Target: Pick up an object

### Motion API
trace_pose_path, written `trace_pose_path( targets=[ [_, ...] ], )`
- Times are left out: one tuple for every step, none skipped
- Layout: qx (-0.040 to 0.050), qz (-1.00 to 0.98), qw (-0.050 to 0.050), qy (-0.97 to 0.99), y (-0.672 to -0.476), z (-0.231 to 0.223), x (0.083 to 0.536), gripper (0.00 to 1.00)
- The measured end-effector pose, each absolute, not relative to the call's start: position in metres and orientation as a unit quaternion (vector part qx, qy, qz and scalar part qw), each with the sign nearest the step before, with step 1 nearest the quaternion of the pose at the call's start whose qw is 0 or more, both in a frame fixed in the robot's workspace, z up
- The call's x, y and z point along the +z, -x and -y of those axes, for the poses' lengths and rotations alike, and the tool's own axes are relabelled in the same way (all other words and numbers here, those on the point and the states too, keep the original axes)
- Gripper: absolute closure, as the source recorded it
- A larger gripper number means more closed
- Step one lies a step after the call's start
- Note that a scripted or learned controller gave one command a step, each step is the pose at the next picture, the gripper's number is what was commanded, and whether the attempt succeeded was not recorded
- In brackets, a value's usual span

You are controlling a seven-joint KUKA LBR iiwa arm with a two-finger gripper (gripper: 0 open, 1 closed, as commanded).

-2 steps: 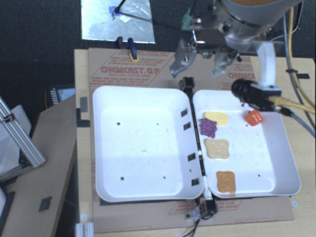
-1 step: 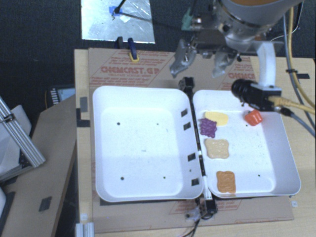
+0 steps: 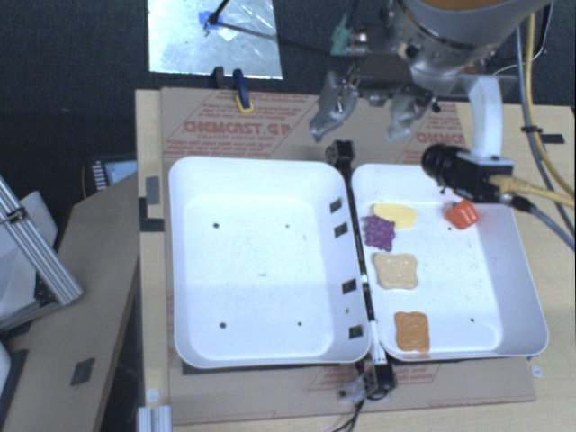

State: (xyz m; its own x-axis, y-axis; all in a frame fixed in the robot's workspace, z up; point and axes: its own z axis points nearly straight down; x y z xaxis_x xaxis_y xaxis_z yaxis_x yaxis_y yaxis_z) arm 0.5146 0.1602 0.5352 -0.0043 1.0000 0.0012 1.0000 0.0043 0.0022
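Camera view: you are looking down at a slant on two shallow white bins set side by side on a brown sheet printed with red lettering.
Gripper (image 3: 366,120): it hangs above the far edge of the bench, over the line where the two bins meet; its two metal fingers (image 3: 328,115) are spread apart with nothing between them.
Arm (image 3: 468,7): grey, with an orange band at the top of the picture.
Right bin (image 3: 517,282): you will find all five small objects here, gathered in its left and far parts.
Purple piece (image 3: 379,232): a knobbly, grape-like cluster lying near the bin's left wall, touching the yellow piece.
Yellow piece (image 3: 397,215): a flat, pale yellow oval just beyond and to the right of the purple one.
Red-orange piece (image 3: 462,214): a small chunky block, apart from the others, near the far side of the bin and just beside a black fitting.
Pale toast slice (image 3: 396,271): flat, tan, squarish with a rounded top, lying just nearer to you than the purple piece.
Orange-brown slice (image 3: 412,330): same flat bread shape but darker, close to the bin's near edge.
Left bin (image 3: 207,187): white floor with a few dark specks.
Black fitting (image 3: 459,174): a dark cylinder on a white bracket at the right bin's far rim.
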Motion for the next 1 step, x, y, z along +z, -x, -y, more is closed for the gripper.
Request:
trace_pose_path(
  targets=[
    [0.0012,-0.709,0.000,-0.706,-0.5146,-0.1602,0.5352,0.00]
  ],
)
